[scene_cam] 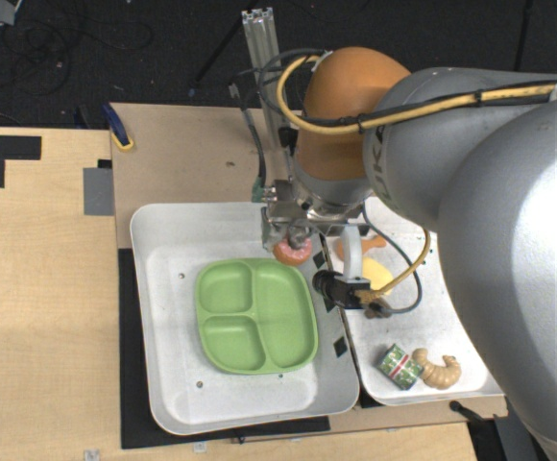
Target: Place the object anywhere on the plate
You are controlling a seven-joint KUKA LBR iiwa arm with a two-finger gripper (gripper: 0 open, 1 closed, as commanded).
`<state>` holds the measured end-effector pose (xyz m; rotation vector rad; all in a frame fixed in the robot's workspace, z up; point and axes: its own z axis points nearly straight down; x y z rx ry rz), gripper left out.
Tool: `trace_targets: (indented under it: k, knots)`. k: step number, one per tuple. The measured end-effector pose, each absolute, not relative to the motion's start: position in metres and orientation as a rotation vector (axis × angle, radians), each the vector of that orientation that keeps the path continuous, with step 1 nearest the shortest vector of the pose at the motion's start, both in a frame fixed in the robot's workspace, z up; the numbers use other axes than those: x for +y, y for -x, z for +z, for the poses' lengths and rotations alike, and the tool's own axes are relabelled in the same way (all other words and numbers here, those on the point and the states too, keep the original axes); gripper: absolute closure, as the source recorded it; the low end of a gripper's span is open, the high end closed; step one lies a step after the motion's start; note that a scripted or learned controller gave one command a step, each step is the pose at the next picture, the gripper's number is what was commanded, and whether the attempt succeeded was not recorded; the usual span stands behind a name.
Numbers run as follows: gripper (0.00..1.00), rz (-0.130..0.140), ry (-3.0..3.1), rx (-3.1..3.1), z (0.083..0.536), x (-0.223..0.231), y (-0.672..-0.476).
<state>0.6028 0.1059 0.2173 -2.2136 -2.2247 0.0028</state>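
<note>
Seemingly, object: small pink donut-like toy (293,252) at pincer (295,246) tip, just above plate's (256,316) far rim.
Pincer: clenched on toy, apparently.
Handling: likely light, soft plastic, rounded; best pinched across its sides.

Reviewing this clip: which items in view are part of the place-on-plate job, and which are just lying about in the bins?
Part of the job:
green divided plate in the left bin
pink object at the gripper, just above the plate's far rim

Lying about, in the right bin:
green can
tan peanut-shaped piece
yellow item
orange item, partly hidden by the arm
</note>
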Motion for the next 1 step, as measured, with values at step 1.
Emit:
trace_targets:
  k: [1]
  knots:
    - [0.00,0.004,2.217,-2.223,0.2181,0.1038,-0.6028]
